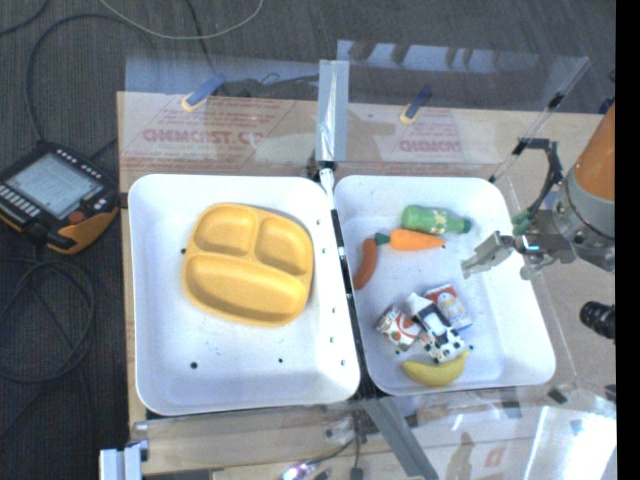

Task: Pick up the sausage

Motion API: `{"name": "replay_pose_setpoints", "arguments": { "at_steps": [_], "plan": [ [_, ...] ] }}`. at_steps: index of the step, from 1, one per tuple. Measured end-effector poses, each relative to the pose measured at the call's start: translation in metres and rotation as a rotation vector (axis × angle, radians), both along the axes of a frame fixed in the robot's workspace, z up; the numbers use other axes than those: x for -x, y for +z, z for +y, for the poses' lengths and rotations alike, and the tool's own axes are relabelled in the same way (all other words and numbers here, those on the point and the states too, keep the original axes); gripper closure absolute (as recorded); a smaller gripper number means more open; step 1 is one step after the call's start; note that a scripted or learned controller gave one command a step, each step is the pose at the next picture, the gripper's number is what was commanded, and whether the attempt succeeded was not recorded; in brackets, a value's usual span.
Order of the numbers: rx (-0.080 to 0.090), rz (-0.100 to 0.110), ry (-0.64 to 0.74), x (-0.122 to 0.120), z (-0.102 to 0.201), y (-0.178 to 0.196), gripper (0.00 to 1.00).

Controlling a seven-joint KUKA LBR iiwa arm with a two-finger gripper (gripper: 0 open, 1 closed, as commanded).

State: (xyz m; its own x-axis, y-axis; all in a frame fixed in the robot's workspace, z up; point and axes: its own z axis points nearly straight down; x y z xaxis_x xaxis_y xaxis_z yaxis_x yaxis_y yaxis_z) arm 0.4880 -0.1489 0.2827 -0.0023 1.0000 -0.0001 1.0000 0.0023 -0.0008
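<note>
Hovering over the right side of the right bin (520, 363), the claw (490, 256) reaches in from the arm (590, 208) at the right; its light grey fingers (484, 252) point left, and whether they stand apart or together cannot be told at this size. Nothing is seen between them.

Several things share that bin. A green bottle (435, 220) lies near the far wall, with an orange carrot (408, 240) just in front of it, the two almost touching. Nearer the front sits a cluster of small cartons (425, 323) in white, red and blue, and a yellow banana (435, 370) lies just before them by the front wall.

The sausage (366, 263), reddish brown and lying nearly upright in the view, rests at the left side of the right bin, close against the wall it shares with the left bin (150, 368). It is well apart from the claw, to its left, with the carrot's tip just beside its upper end. Bare white floor lies between the sausage and the claw, behind the cartons and in front of the carrot.

A yellow divided tray (248, 263) sits in the left bin. On the floor left of the bench (135, 138) lies a control pendant (55, 198).
</note>
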Motion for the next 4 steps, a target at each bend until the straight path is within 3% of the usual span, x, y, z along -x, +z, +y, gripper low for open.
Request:
{"name": "replay_pose_setpoints", "arguments": {
  "at_steps": [1, 2, 3, 4],
  "plan": [
    [-0.001, 0.002, -0.073, -0.071, 0.060, -0.100, 0.00],
    [-0.002, -0.001, -0.006, -0.099, 0.057, -0.188, 0.00],
    [0.007, -0.015, 0.070, -0.051, -0.011, -0.192, 0.00],
    [0.000, -0.003, 0.277, 0.003, -0.041, -0.175, 0.00]
  ]
}}
